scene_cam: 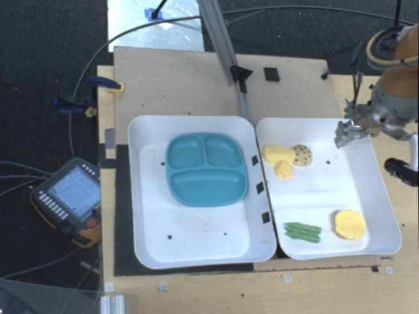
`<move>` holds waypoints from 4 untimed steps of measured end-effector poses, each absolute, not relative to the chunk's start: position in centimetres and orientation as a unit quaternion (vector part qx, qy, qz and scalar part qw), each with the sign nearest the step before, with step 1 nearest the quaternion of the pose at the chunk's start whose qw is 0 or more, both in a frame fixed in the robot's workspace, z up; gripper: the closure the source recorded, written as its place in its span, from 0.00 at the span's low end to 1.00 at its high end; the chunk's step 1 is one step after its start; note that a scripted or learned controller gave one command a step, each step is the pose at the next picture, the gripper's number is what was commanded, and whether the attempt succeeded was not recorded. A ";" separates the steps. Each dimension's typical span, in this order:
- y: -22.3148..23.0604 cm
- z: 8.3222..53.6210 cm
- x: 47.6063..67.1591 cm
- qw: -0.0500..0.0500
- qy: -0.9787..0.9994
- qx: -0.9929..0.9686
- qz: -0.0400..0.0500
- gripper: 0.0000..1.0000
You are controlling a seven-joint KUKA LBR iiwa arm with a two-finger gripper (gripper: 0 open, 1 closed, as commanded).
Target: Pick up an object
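The right bin (376, 195) holds several toy foods. A yellow wedge (277, 154) lies near its far left, a speckled cookie (302, 154) touches it on the right, and a small yellow lump (284, 169) sits just in front. Green beans (302, 231) lie near the front edge, with a round yellow disc (350, 224) to their right. My gripper (346, 136) hangs over the bin's far right part, well right of the cookie, with nothing seen between its fingers.
The left bin (150, 241) carries a blue divided plate (207, 169). A metal pole (219, 31) slants up from the board behind the bins. A teach pendant (69, 198) lies off the bench at left. Clamps (105, 84) grip the board's left edge.
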State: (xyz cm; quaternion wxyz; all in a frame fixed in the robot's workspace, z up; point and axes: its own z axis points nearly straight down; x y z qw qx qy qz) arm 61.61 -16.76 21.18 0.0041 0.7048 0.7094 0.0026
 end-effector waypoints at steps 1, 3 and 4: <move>-15.8 26.1 61.9 0.003 0.710 0.705 0.002 1.00; -11.4 28.6 61.4 0.000 0.710 0.704 0.001 1.00; -6.8 28.1 59.1 0.000 0.710 0.704 0.001 1.00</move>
